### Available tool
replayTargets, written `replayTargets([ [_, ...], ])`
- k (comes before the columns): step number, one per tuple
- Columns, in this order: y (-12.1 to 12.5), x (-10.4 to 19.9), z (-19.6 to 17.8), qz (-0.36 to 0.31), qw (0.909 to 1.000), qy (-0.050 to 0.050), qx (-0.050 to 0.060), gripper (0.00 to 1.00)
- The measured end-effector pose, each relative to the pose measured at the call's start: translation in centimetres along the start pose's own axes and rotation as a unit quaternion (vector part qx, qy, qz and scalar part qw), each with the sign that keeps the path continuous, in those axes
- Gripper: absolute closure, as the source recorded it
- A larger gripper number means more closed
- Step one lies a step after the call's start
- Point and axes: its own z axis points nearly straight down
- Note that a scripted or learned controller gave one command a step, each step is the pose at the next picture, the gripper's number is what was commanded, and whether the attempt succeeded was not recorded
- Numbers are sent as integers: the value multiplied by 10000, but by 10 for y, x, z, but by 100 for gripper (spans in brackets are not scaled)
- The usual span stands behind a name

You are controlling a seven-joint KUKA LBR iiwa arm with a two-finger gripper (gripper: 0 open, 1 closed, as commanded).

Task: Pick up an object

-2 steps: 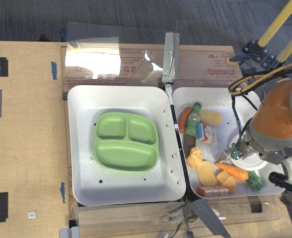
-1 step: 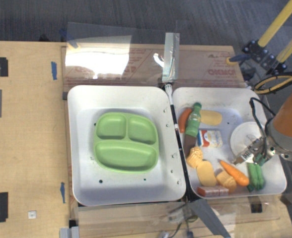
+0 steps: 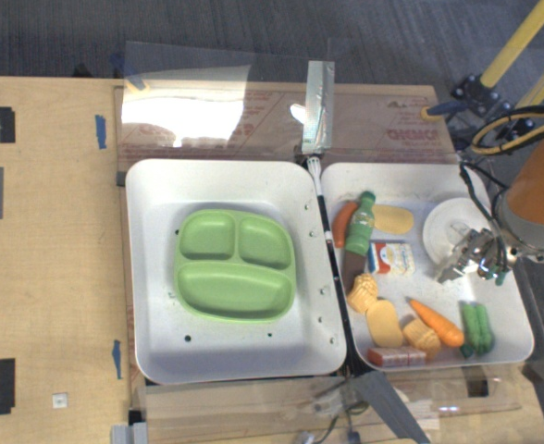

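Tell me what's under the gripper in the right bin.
The gripper hangs over the white plate near the right bin's far right side. The plate's right edge is covered by it; whatever lies beneath there can't be seen.

A robotics lab: 2 white bins (image 3: 152, 248) on a taped bench (image 3: 41, 248).

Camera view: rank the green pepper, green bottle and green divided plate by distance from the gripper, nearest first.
1. Green pepper: right bin, just below the gripper in the picture.
2. Green bottle: same bin, near its left wall, well to the gripper's left in the picture.
3. Green divided plate: in the left bin, across the divider, farthest.
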Motion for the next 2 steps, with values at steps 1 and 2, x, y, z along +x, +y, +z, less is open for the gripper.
replayTargets([
  [1, 0, 0, 1, -1, 10000, 4, 2, 0],
  [2, 31, 50, 5, 1702, 9854, 15, 56, 0],
])
